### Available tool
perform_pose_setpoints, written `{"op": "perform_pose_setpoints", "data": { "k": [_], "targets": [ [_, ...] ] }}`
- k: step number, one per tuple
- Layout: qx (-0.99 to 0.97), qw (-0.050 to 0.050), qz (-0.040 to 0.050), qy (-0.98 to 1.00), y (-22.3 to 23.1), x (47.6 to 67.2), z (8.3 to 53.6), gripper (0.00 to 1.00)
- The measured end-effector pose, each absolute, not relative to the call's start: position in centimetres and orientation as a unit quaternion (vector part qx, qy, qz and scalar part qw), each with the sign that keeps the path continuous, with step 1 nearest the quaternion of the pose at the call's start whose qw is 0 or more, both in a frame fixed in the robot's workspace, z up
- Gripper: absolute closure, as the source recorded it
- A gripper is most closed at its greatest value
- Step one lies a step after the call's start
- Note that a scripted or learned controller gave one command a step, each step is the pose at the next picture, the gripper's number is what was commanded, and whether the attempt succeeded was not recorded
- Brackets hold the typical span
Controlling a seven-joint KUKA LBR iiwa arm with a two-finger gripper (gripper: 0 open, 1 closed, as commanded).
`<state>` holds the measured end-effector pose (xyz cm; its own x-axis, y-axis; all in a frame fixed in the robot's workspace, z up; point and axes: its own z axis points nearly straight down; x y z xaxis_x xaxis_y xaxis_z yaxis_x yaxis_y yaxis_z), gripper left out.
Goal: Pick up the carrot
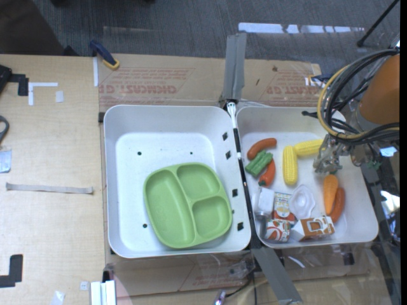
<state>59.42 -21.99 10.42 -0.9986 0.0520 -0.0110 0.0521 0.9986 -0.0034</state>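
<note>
The carrot (330, 193) is an orange tapered piece lying lengthwise near the right wall of the right bin (365, 186). A darker red-orange piece (339, 204) rests against its right side. My gripper (327, 162) hangs just beyond the carrot's far end, close to a yellow corn cob (308, 147). Grey metal and cables crowd the gripper's tip.
The right bin also holds a second corn cob (290, 164), a sausage (261, 147), a green pepper (258, 164), a red chili (268, 173), a clear cup (303, 201), packets (278, 203) and a small carton (317, 227). A green divided plate (188, 203) lies in the left bin (121, 170).
</note>
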Motion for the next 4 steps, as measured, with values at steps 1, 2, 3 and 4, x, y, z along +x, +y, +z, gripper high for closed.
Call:
{"op": "perform_pose_setpoints", "data": {
  "k": [1,2,3,4],
  "targets": [
    [0.031,0.003,-0.0004,1.0,-17.3,60.1,14.6,1.0],
    [0.031,0.003,-0.0006,1.0,-17.3,60.0,14.5,0.0],
    [-0.036,0.002,-0.0004,0.999,-20.9,55.6,9.3,0.0],
    [-0.038,0.005,-0.0016,0.999,-20.8,55.8,10.3,1.0]
  ]
}}
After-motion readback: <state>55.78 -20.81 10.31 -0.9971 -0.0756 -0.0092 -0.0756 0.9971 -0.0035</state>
